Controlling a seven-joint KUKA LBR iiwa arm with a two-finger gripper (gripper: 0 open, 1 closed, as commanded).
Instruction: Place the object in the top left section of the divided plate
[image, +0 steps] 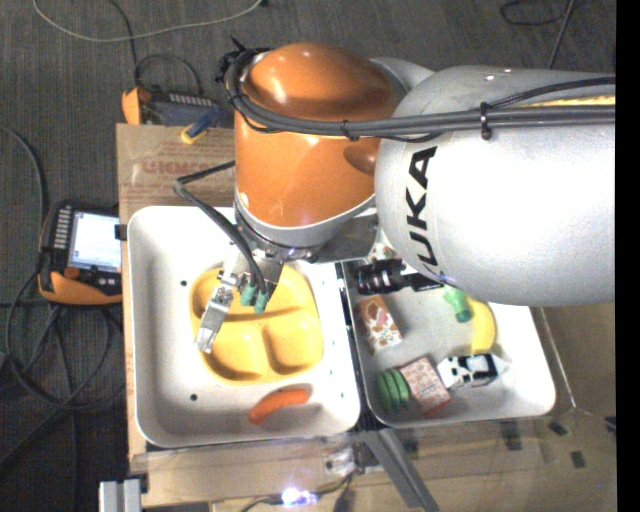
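Yellow plastic marks the divided plate (270, 345), which lies in the left white bin (160, 300) on the surface. Over the plate's upper left part hangs the pincer (213, 325), a pale metal finger slanting down toward the plate's left rim, with green connectors just beside it on the wrist. Whether it is spread or pressed together cannot be told, and nothing is plainly seen between its tips. An orange carrot-like object (280, 402) lies just below the plate, on the bin floor near the bin's lower wall, apart from the pincer. Right of the plate, in the second bin (530, 390), rest a small printed box (378, 325), a green ridged item (392, 388) touching a pinkish packet (425, 382), a black-and-white toy (470, 370), and a yellow piece (482, 328) with a green bit (458, 303) above it.
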